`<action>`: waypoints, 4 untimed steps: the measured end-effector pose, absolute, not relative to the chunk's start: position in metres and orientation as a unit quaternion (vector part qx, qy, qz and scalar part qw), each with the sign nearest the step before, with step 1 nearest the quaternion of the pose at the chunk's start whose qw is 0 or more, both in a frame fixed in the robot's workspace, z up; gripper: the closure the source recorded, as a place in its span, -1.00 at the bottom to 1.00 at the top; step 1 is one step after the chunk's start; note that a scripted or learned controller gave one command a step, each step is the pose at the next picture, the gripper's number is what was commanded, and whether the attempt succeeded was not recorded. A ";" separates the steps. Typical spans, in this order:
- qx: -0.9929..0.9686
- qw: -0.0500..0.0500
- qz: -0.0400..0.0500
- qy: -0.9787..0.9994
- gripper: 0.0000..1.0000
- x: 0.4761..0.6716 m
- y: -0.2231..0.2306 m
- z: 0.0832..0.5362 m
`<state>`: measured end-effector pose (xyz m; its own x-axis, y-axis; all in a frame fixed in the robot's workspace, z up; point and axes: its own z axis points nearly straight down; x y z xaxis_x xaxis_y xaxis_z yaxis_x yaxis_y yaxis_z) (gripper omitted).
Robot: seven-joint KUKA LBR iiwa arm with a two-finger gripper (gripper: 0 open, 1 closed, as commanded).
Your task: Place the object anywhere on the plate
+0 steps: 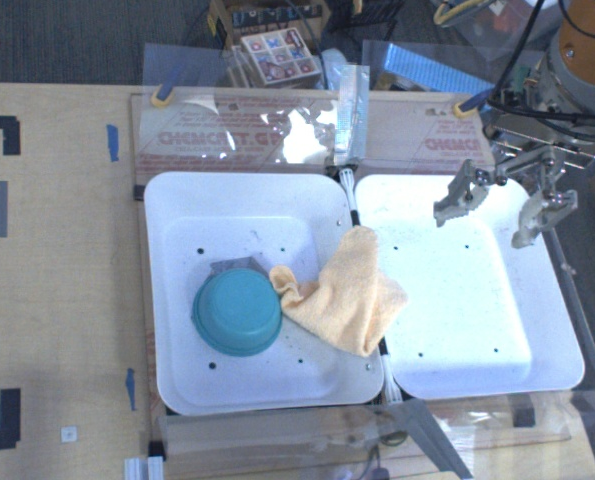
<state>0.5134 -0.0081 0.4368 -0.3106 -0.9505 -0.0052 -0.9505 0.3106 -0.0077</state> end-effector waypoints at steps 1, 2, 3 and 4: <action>-0.782 0.001 0.000 0.623 -1.00 0.492 -0.042 0.436; -0.913 0.001 0.001 0.408 -1.00 0.480 0.008 0.408; -0.913 0.001 0.001 0.408 -1.00 0.480 0.008 0.408; -0.973 0.001 0.002 0.232 -1.00 0.492 0.065 0.331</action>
